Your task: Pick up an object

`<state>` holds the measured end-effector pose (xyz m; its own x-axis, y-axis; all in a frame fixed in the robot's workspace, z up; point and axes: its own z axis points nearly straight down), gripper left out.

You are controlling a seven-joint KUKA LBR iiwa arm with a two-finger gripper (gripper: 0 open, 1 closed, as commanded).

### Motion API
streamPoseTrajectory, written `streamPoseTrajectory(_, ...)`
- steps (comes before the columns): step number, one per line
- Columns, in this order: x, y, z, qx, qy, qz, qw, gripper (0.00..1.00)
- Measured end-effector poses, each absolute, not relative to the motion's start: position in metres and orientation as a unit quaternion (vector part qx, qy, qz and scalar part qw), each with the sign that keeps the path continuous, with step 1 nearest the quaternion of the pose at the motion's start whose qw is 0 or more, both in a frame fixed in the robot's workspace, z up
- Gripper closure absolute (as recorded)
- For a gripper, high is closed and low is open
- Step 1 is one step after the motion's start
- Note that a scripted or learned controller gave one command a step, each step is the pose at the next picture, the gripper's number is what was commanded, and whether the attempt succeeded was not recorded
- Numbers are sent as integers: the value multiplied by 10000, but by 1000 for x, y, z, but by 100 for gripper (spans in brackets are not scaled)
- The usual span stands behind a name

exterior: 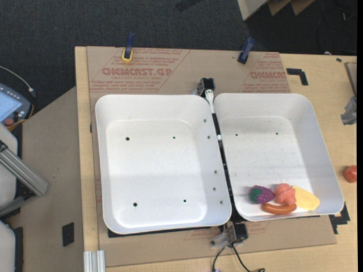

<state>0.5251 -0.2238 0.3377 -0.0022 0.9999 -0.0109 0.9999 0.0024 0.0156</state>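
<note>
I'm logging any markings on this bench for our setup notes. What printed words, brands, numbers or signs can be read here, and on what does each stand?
"CHEMCAST GP": red print on the brown board under the bins, above the left bin; the last letters are blurry.
A second red print of the same kind stands above the right bin; only "CHEMCAS" shows.
Smaller red lines run above and below each; too small to read.
Toys in the right bin bear no readable text.

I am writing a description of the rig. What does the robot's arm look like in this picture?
Little of it is in frame. At the right edge a small grey part and, lower, a small orange-red part fit the grey arm with its orange band. Shape, cables and markings are too cut off to tell.
</note>
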Motion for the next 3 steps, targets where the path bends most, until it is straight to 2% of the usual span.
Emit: streamPoseTrajectory(3,527,-225,369,7055,7085,31,163,100)
